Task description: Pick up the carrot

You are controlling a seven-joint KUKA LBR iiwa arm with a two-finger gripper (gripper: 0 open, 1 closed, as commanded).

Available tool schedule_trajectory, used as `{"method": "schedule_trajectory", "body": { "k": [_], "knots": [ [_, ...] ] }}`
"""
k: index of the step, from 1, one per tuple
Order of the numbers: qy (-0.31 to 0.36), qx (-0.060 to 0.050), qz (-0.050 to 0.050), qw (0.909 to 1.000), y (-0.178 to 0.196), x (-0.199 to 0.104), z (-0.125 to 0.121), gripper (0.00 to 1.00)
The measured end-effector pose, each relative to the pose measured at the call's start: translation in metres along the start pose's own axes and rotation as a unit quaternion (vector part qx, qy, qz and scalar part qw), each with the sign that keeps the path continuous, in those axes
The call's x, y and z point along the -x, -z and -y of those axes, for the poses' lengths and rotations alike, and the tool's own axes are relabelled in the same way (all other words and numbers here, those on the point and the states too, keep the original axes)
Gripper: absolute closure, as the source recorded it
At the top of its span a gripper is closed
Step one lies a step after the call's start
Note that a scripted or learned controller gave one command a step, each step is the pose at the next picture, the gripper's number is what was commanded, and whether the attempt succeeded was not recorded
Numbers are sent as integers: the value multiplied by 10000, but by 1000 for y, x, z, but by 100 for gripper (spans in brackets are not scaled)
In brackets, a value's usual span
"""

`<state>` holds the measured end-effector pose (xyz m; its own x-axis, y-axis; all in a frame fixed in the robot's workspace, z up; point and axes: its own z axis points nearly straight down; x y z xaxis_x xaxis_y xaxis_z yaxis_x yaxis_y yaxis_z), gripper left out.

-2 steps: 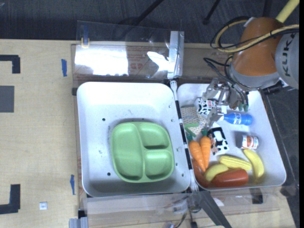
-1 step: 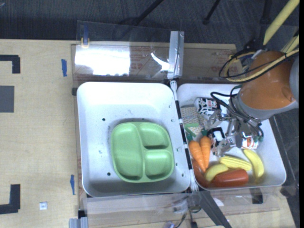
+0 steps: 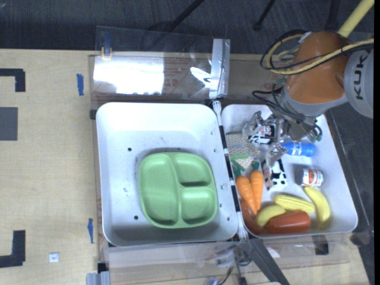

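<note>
1. The carrot lies in the right bin, at its lower left, beside the wall shared with the left bin.
2. The gripper hangs over the right bin's upper middle; whether its fingers are spread or closed cannot be told.
3. The carrot sits below and slightly left of the gripper, apart from it.
4. A green divided plate rests in the left bin.

A pale wooden bench spreads out to the left, marked with black tape corners and small blue tape strips. Beyond its far edge lies dark grey carpet, crossed by thin black stand legs.
</note>
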<state>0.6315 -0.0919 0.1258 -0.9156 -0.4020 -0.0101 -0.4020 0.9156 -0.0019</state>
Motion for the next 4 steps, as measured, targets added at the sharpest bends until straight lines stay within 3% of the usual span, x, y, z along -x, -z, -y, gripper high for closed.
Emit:
{"method": "schedule_trajectory", "body": {
  "k": [1,2,3,4],
  "knots": [
    [1703,0,4,9854,22,33,19,0],
    [2291,16,-13,9734,8,26,32,0],
    [2845,20,-17,9587,7,29,24,0],
    [3906,28,-17,9206,-2,31,21,0]
  ]
}}
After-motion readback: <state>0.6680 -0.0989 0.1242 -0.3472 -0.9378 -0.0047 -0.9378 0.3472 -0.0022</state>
